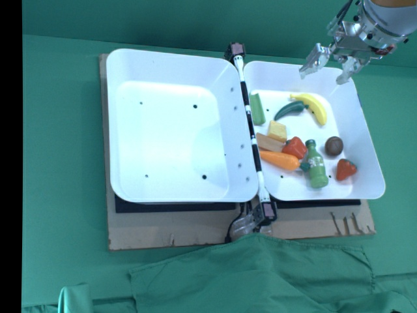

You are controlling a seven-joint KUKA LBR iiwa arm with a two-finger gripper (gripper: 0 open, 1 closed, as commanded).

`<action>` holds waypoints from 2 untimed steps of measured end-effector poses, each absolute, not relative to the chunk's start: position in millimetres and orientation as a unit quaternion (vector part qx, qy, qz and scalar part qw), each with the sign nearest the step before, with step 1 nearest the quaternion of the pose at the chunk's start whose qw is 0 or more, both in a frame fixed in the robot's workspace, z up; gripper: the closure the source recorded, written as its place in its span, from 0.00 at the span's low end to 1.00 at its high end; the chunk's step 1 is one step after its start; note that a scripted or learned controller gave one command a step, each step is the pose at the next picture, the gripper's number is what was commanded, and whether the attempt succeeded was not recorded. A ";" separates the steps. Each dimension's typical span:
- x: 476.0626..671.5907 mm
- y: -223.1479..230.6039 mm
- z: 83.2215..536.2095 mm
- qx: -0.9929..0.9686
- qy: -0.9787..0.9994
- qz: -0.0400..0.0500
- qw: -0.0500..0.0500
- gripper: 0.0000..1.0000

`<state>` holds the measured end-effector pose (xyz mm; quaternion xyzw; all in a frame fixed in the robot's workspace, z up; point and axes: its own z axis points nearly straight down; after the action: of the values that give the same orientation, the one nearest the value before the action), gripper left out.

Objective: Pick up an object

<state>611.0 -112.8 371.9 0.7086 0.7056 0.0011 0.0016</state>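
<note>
Banana lies in the right bin, long axis running from upper left to lower right, beside a green chilli. Gripper hangs above the bin's far rim, jaws apart, holding nothing. Green cloth covers the counter.

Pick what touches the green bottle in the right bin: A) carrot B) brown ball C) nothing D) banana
A: the carrot lies with its tip against the green bottle, while the banana and brown ball sit apart from it.
</note>
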 end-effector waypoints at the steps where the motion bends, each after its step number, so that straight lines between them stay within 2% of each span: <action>1: 611.5 -113.7 385.6 0.710 0.705 0.003 0.004 1.00; 2: 594.9 -135.4 350.7 0.709 0.705 -0.001 0.001 1.00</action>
<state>594.9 -135.4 350.7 0.7092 0.7050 -0.0005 0.0012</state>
